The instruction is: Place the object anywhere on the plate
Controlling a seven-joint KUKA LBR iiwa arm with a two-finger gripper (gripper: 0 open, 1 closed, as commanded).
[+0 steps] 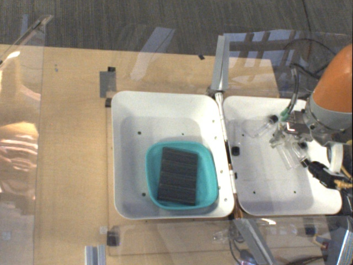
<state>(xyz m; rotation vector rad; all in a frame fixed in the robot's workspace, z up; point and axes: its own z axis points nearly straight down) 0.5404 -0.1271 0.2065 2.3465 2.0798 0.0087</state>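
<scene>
A turquoise plate point(207, 173) lies in the left bin, toward its front. A dark grey ribbed rectangular block point(178, 175) rests flat on the plate, covering much of its middle. My gripper point(280, 139) hangs over the right bin, well to the right of the plate. Its clear fingers point(287, 154) are spread apart with nothing between them. The orange band of the arm shows at the right edge above the gripper.
Two white bins sit side by side: the left bin point(129, 148) holds the plate, the right bin point(265, 189) lies under the gripper. A metal post point(219, 65) stands behind the seam between them. Wooden bench surrounds the bins.
</scene>
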